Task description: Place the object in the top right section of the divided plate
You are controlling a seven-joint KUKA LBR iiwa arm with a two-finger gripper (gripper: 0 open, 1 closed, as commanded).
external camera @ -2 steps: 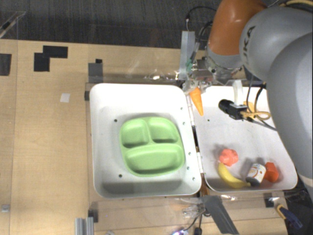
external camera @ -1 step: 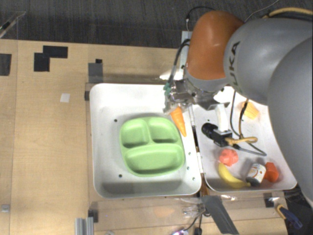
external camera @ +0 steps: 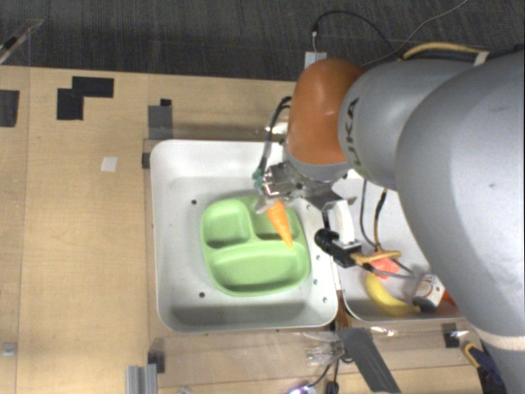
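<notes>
A green divided plate [external camera: 246, 261] lies in the left white bin [external camera: 176, 245]. An orange carrot [external camera: 280, 222] hangs point-down over the plate's upper right section, its top end between the fingers of my gripper [external camera: 271, 197]. The gripper is shut on the carrot's top, just under the orange wrist band. The carrot's tip reaches the ridge between the upper right section and the large lower section; whether it touches the plate I cannot tell.
The right bin [external camera: 361, 306] holds a yellow banana [external camera: 387, 296], an orange item [external camera: 379, 260] and a small pale and orange piece [external camera: 433, 290]. My large grey arm covers most of the right bin. Black patches mark the wooden bench at far left.
</notes>
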